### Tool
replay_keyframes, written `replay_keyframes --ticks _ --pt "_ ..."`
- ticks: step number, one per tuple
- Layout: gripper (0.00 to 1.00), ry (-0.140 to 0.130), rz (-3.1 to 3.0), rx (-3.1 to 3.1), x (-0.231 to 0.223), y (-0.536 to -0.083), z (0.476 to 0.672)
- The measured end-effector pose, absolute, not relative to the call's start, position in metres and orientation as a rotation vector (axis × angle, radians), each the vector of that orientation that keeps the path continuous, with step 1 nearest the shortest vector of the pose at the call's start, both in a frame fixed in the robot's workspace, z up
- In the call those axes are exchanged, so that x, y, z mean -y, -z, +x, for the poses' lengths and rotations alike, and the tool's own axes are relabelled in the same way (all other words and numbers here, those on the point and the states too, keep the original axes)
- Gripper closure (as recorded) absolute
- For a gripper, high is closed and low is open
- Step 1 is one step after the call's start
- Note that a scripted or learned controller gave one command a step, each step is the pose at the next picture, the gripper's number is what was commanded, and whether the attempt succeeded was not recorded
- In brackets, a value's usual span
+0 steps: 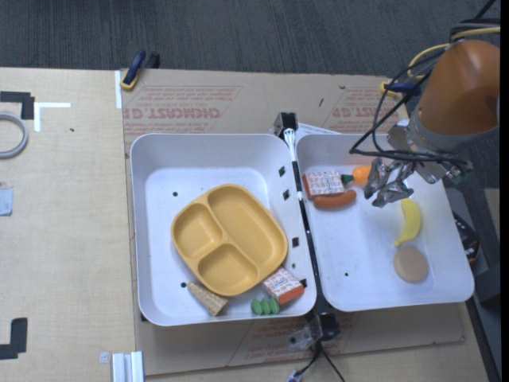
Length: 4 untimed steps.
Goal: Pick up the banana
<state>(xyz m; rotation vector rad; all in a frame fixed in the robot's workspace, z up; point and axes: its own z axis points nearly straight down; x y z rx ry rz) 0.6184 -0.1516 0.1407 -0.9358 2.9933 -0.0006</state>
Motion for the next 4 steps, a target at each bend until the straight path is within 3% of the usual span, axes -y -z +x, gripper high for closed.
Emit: replay_keyframes --ticks 1,2,3,4 --pt "0.00 0.000 -0.935 -2.994 0.152 -0.141 0.618" --pt "0.00 -0.001 -1.348 -2.835 0.197 -0.112 0.556" --pt "0.00 0.000 -2.036 -2.388 0.207 -0.093 0.553" --pt "1.00 0.000 -2.027 -2.390 0.206 -0.103 0.554"
